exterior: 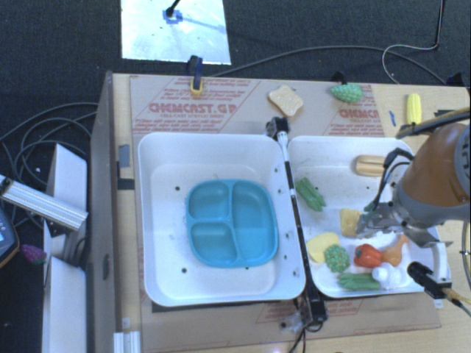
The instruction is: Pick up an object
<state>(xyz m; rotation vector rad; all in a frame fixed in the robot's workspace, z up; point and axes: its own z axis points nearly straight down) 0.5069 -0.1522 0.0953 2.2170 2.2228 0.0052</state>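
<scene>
Brown cardboard lines the bench, where the left bin (pixel 158 219) holds a blue divided plate (pixel 232 223) and the right bin (pixel 324 153) holds toy foods, a yellow piece (pixel 349 219) lying just beside the gripper (pixel 370 225), whose grip state I cannot tell.

Dark carpet floor (pixel 51 43) all round, shiny square metal plate (pixel 174 19) lying at twelve o'clock, loose black cables (pixel 44 120) trailing at nine o'clock beside the cardboard-covered tabletop (pixel 221 101).
</scene>
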